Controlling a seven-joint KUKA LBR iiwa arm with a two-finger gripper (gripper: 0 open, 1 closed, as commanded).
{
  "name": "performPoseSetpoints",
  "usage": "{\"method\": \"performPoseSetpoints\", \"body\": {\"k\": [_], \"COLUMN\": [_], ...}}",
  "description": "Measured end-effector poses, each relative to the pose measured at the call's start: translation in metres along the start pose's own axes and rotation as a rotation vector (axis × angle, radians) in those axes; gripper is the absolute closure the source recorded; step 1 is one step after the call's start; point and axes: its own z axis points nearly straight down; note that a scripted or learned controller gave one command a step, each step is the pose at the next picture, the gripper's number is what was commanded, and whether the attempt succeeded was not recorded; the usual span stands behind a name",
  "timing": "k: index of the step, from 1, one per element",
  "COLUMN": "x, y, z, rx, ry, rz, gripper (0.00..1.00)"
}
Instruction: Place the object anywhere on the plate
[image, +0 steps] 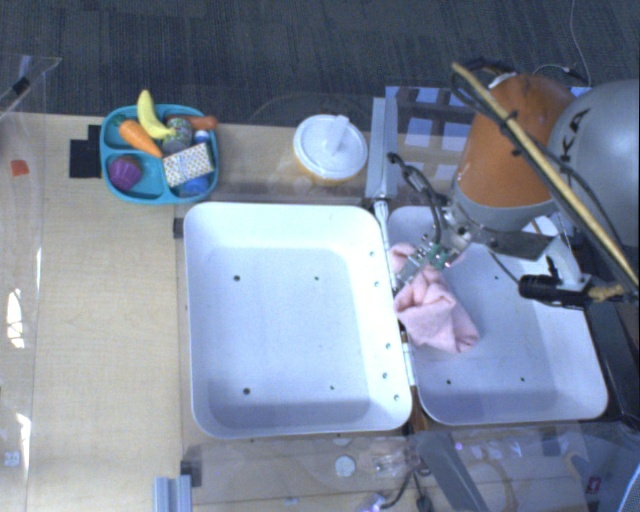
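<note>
A crumpled pink cloth (440, 312) lies in the right white bin (530, 390), pressed against the bin's left wall. My gripper (428, 257) hangs at the cloth's upper edge, touching or just above it, below the orange wrist band (510, 130). The blue sectioned plate (150, 198) sits on the bench at the far left. It carries toy food, among them a banana (150, 117) and a carrot (138, 137).
The left white bin (290, 320) lies between the cloth and the plate. A white round lidded container (330, 146) stands behind the bins. A black cable bracket (555, 290) reaches over the right bin. Clear panels edge the bench at left.
</note>
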Motion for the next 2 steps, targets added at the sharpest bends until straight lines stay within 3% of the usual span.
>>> {"method": "performPoseSetpoints", "body": {"k": [2], "x": [0.068], "y": [0.065], "z": [-0.012], "rx": [-0.001], "ry": [0.000], "rz": [-0.798], "gripper": [1.00]}}
